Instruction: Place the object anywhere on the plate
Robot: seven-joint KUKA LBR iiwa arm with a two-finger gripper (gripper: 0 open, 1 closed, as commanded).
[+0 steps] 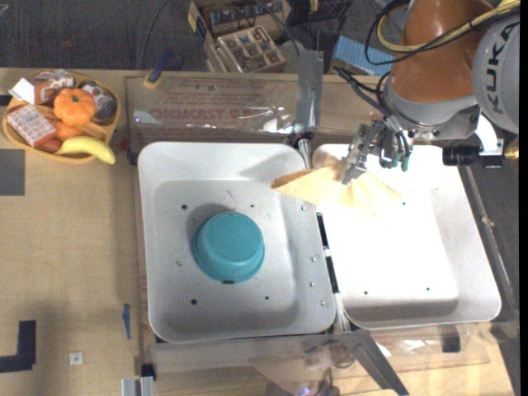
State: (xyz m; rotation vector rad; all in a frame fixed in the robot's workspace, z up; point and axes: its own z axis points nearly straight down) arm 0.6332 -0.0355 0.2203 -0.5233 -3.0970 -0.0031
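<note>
Arm: grey KUKA iiwa (450, 64) with an orange band, reaching in from the right above the far edge of the right bin.
Gripper (356, 165): pointing down and leftward over the far left corner of the right bin; fingers dark and thin, close together around the near end of the tan object, though blur makes the exact grip hard to read.
Object: flat tan wedge, perhaps a slice of toy bread or cheese (309, 184), blurred; lying across the divide between the two bins, pointed tip over the far right rim of the left bin, wider end under the gripper in the right bin. Cannot tell whether lifted or resting on the rims.
Plate: teal round dish (229, 246), seemingly upside down, sitting in the middle of the left bin, well apart from the tan object.
Left bin (165, 188): shallow, white, with a few small dark specks on its floor.
Right bin (412, 262): shallow, white, just beside the left bin, edges touching along the middle.
Bench (66, 246): light wood, around both bins.
Basket (58, 118): at the far left corner of the bench, holding a banana (87, 148), a small orange pumpkin (74, 106) and some packets.
Clear sheet (214, 110): shiny plastic panel behind the bins.
Cables (404, 31): yellow and black loops by the arm's wrist.
</note>
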